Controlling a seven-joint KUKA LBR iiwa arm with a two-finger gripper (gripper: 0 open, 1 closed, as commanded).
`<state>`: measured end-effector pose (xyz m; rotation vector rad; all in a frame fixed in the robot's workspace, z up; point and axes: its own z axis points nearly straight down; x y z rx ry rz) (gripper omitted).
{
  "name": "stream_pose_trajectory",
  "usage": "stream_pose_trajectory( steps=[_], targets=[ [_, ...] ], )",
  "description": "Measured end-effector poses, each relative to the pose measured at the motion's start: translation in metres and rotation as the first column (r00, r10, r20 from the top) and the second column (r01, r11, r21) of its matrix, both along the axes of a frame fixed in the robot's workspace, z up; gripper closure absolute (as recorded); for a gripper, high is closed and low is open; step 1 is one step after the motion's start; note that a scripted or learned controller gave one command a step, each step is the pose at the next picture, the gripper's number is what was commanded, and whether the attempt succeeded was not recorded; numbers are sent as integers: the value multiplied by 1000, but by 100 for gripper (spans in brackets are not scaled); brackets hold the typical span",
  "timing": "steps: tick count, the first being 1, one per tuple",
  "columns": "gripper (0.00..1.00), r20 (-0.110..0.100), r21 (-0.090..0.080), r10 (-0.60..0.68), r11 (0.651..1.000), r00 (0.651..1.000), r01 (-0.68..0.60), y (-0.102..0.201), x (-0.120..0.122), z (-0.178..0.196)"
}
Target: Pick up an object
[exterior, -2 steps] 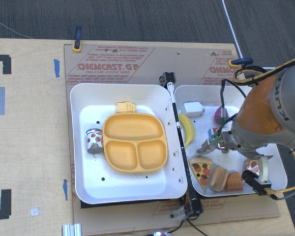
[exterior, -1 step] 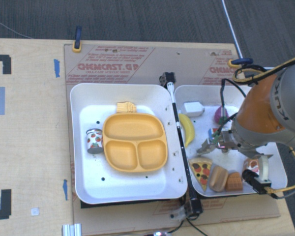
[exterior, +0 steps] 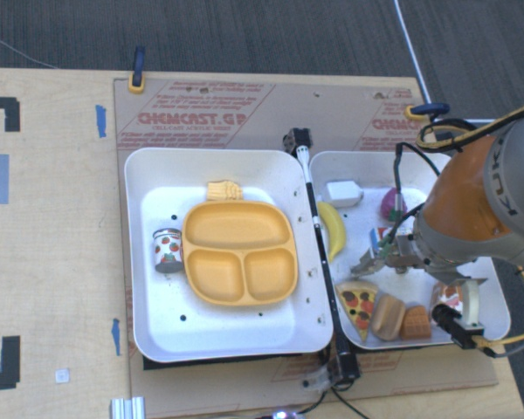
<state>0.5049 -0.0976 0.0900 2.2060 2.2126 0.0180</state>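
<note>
Two bins; my gripper [exterior: 371, 263] hangs in the right bin [exterior: 498, 321], jaws apart, empty; I'd centre over the pizza slice [exterior: 358, 305] before closing.

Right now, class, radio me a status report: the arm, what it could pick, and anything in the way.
Gripper low in right bin, nothing seen held. Nearest: pizza slice, banana, bread pieces. Orange tray in left bin, untouched.

grey arm [exterior: 513, 160], orange band [exterior: 465, 201], black cables [exterior: 410, 160], metallic tool [exterior: 377, 260]
</note>
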Motion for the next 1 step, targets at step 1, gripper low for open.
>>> stream_pose_trajectory(
  steps=[1],
  targets=[
    [0, 1, -4, -3, 1000, 1000, 3, 3, -3, 0]
  ],
)
